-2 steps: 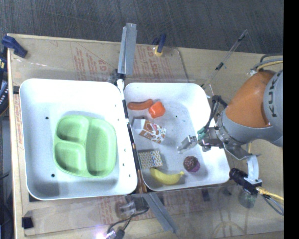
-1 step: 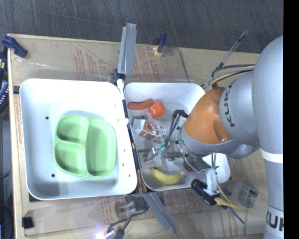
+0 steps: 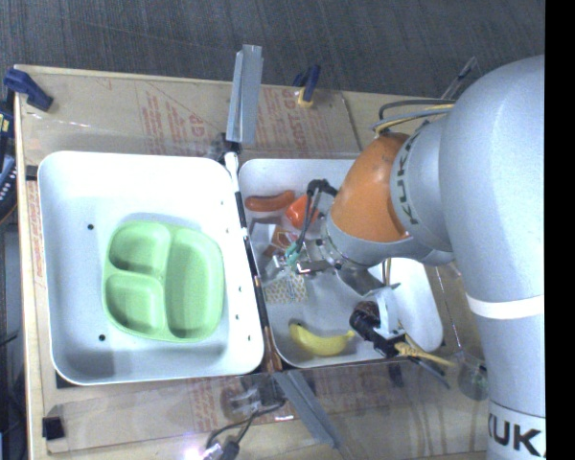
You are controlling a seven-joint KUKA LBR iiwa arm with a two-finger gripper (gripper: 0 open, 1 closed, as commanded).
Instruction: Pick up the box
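Right bin [image 3: 278, 172]: banana [image 3: 321, 339] at near edge, and just beyond it a small speckled box [image 3: 286, 290] lies on the floor toward the left wall, with the gripper [image 3: 291, 261] directly over it, contact unclear, open or closed can't tell. Left bin [image 3: 53, 257] holds a green divided plate [image 3: 163, 278] in the middle. Farther in the right bin, a red-orange item [image 3: 297, 211] sits beside a sausage [image 3: 269, 201] near the far left corner.

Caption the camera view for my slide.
Gripper in right bin between sausage and banana; green tray in left bin.
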